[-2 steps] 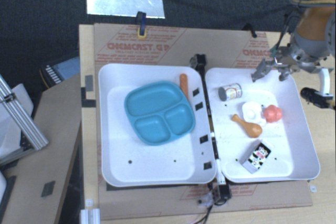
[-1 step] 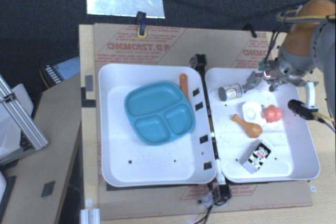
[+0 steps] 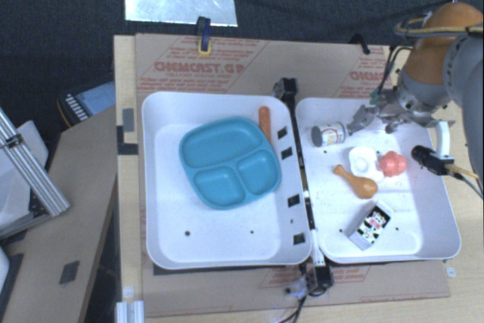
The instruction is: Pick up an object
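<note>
Gripper point(image 3: 361, 119) hangs over the far side of the right bin point(image 3: 439, 238), at the end of the grey arm point(image 3: 446, 57) that comes in from the right. I cannot tell from this view if it is closed or not, and nothing can be seen held in it. Just beside it, to the left, a small can point(image 3: 330, 135) lies on its side. Nearer to the middle of this bin there is a white cup point(image 3: 362, 160), touching a pink toy point(image 3: 392, 163). A wooden drumstick point(image 3: 357, 181) lies in front of them, and a black and white carton point(image 3: 370, 226) is near the front wall. The left bin point(image 3: 162, 238) has a blue divided plate point(image 3: 229, 161) and an orange sausage point(image 3: 265, 121) at its far edge.
</note>
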Robot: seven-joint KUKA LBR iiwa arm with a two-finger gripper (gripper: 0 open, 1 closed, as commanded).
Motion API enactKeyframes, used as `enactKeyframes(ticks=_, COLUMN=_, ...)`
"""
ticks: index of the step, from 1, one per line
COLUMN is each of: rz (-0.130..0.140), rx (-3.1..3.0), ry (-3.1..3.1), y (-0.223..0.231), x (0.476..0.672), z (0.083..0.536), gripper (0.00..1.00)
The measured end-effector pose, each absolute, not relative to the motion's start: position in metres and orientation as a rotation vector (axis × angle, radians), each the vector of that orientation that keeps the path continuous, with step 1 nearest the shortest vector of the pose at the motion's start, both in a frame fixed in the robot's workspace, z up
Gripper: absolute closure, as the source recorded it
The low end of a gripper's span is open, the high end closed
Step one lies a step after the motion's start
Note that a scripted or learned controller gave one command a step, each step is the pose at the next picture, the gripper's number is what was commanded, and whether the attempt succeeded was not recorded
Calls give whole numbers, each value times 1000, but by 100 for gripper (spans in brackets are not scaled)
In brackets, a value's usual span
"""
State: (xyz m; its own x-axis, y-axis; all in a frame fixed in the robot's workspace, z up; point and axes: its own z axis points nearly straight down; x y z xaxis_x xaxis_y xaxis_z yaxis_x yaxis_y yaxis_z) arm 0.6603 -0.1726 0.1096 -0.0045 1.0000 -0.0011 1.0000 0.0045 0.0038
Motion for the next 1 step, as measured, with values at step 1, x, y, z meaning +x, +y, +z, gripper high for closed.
enactKeyframes(ticks=1, rz=6, rx=2208, ry=2224, y=-173, x=662, z=121, gripper=100)
